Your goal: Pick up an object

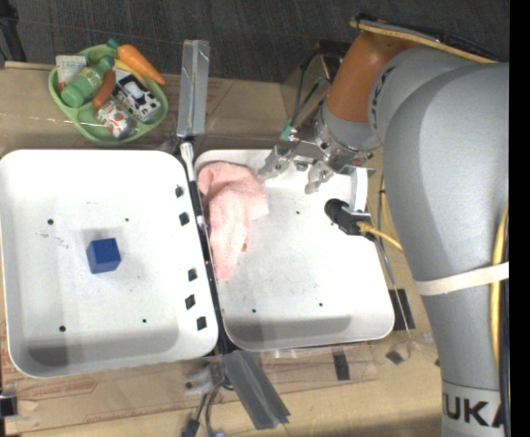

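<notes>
Over right bin's far edge, claw hangs with fingers spread, gripping nothing, just beside pink towel lying against bin's left wall. Blue cube sits in left bin.

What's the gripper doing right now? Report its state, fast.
Gripper: open, holding nothing, over the right bin's upper edge, beside the pink cloth.
</notes>
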Motion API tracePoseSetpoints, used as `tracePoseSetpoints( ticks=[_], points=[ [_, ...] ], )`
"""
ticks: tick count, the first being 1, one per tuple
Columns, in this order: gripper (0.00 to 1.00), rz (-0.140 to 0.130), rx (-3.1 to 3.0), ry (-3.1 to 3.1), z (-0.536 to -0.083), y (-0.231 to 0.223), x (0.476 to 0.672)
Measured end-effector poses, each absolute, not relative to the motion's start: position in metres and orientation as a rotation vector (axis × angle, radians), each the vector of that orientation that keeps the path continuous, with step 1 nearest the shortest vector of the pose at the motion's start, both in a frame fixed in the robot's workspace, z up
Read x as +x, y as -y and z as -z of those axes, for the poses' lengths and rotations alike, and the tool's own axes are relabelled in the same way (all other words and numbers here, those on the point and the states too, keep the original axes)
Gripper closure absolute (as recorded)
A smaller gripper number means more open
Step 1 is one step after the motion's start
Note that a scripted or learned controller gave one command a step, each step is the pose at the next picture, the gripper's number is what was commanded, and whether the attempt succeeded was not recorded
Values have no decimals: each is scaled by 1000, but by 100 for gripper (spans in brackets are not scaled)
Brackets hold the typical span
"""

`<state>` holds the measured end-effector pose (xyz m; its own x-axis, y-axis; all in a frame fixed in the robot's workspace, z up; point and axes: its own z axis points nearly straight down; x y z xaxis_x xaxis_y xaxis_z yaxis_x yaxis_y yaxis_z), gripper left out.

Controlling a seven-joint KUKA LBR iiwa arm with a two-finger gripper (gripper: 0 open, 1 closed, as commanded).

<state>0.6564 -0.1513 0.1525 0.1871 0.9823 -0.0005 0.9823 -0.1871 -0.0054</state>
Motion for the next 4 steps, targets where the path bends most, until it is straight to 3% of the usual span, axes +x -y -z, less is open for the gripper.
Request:
tracePoseSetpoints(
  ticks=[1,2,3,4],
  points=[
    [0,-2,-2356,2076,-92,112,657],
    [0,-2,-2355,2076,-92,112,657],
    [100,-2,-2347,2082,-103,111,657],
    [100,-4,-2159,2280,-192,78,657]
  ],
)
